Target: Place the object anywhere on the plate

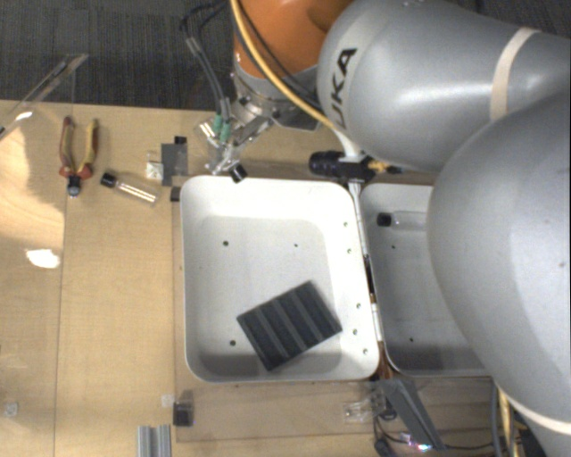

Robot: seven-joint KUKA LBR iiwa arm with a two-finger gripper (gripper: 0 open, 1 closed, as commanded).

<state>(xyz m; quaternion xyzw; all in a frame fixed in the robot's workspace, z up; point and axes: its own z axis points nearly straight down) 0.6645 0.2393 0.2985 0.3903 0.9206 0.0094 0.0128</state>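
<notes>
A dark grey ribbed rectangular slab lies flat and turned at an angle in the near part of the left white bin. My gripper hangs over the far left corner of that bin, just above its rim and well away from the slab. A small greenish part shows on the gripper body; what it is cannot be made out. The grey arm with its orange band covers the upper right of the view.
The right white bin is largely hidden by the arm. On the wooden bench to the left lie red-handled pliers, a small clear tube and a small black block. A black clip sits by the near edge.
</notes>
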